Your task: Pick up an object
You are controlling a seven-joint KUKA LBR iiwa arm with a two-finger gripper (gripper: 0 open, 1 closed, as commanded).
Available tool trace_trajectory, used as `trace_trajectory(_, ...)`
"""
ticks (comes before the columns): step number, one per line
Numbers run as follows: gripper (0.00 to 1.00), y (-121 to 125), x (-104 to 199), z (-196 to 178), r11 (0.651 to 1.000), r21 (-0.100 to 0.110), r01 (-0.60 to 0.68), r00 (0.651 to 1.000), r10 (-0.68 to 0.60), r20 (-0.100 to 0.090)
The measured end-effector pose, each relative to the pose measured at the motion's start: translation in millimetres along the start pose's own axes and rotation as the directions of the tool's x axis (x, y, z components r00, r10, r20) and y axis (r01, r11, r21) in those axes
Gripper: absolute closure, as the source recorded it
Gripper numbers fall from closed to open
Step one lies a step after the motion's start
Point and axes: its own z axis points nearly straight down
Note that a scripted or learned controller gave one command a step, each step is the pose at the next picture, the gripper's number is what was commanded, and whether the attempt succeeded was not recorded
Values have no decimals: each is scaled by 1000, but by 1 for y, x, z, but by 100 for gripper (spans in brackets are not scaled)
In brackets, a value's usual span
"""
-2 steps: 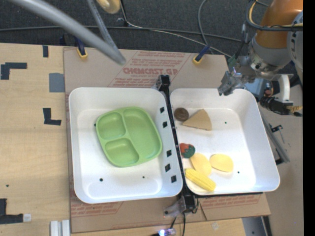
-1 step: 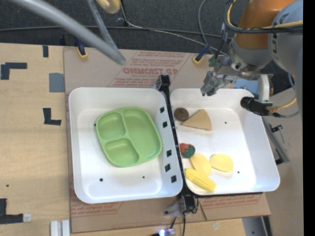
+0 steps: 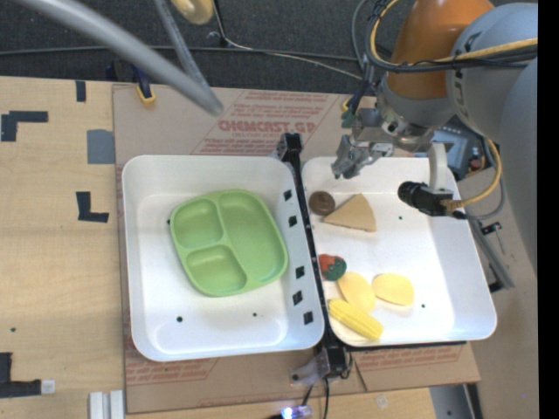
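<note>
Several foods crowd the right bin [image 3: 454, 321], with the wedge [image 3: 354, 214] touching the brown ball [image 3: 321, 202] just below the gripper [image 3: 349, 166], whose grip state I cannot tell, so a descent might nudge both and catch neither.

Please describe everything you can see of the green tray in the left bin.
The green tray is light green and looks like plastic. It has rounded corners and three hollow sections: two at the far side and a bigger one at the near side. All sections hold nothing. It lies flat, turned a little, on the floor of the left bin, nearer its right wall. Nothing else touches it.
</note>
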Motion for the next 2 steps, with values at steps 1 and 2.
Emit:
trace_trajectory(1, 100, -15, 49, 18, 1000, 1, 0, 1000, 0, 0)
trace_trajectory(2, 100, -32, 97, 28, 1000, 1, 1, 1000, -1, 0)
